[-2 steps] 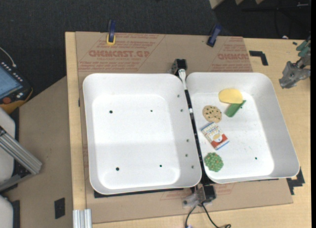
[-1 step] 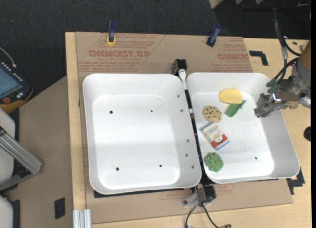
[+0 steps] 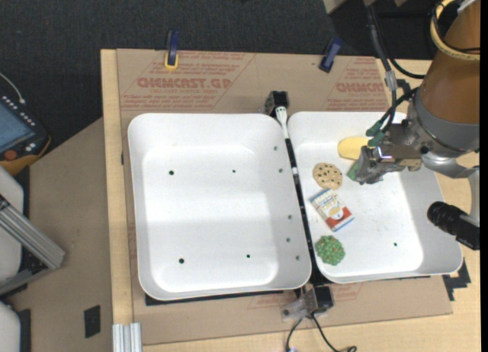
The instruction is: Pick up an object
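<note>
Hovering pincer [image 3: 366, 169], finger state unclear; yellow object [image 3: 352, 146] just behind it, nearly touching. Cookie [image 3: 327, 174] just left, carton [image 3: 332, 209] and green ball [image 3: 330, 249] nearer camera.

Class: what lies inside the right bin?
Right bin: a cookie, small carton, green ball and a yellow item, its right end covered by the gripper.
</note>
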You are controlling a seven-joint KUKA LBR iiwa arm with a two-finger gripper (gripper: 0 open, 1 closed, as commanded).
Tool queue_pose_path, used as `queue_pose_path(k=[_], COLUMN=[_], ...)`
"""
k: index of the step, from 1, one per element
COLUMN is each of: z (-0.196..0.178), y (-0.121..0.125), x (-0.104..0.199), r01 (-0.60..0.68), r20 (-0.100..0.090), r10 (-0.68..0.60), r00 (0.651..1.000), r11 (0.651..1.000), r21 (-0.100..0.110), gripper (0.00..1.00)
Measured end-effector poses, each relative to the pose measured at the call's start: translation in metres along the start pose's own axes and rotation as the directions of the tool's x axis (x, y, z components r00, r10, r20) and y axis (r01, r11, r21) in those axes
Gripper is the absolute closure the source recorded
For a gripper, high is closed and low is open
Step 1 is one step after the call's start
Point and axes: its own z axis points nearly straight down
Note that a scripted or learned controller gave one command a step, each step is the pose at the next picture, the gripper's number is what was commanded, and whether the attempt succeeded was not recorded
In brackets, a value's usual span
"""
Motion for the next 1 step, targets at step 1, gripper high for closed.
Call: queue_pose_path(k=[1], z=[-0.0092], y=[0.001], x=[-0.0054], r01=[-0.009], r20=[0.003], r10=[0.009], r00=[1.0], r11=[1.0], r21=[-0.001], gripper=[1.0])
